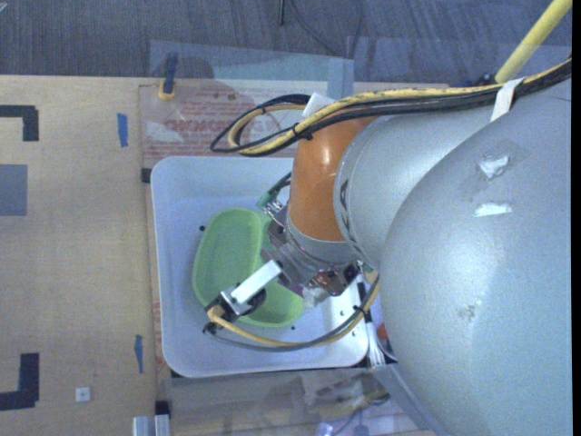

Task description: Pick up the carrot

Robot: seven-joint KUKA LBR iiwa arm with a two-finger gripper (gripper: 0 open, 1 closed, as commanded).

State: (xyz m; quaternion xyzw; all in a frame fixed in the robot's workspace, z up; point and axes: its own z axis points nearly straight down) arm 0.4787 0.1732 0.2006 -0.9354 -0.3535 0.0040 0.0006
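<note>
Arm casing, grey and bulky, covers the right side of the view, with the orange band (318,189) above the wrist sitting over the middle of the shallow white plastic bin (172,271). The bin rests on the pale wooden counter (73,243), which carries blue tape strips and black corner marks to the bin's left.

Gripper (322,278): directly beneath the wrist, low over the bin's interior and seen from above. Its body overlaps the right edge of a light green, oval plastic plate (231,243). Whether it is released, clenched or grasping anything cannot be told, as the wrist hides its lower end.

The plate lies flat on the bin floor, left of centre, apart from the bin's left wall.

Carrot: a small orange-red patch (381,337) shows at the bin's lower right corner, tight against the grey casing. Too little of it is exposed to confirm that it is the carrot.
</note>
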